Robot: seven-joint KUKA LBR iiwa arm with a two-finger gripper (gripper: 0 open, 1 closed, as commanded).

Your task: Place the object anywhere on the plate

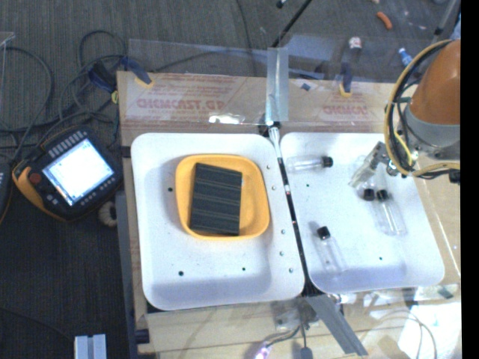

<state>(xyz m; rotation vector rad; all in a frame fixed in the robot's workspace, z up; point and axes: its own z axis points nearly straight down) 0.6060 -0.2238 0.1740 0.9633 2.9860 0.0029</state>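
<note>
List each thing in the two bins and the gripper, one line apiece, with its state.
Yellow square plate: flat in the left white bin.
Dark ribbed rectangular block: lying flat on the plate.
Three clear tubes with black caps: lying on their sides in the right white bin, capped.
Gripper: over the right bin; nothing visible between its fingers.

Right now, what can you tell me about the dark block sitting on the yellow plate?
The dark block is a flat, rectangular slab, near-black with faint lengthwise ridges, looking like rubber or foam. It lies flat on the yellow plate, roughly centred, its long side running up and down the view with a slight tilt. The plate's rim shows on all sides of it. The plate sits in the left bin. Nothing else touches the block; the gripper is over the right bin.
</note>
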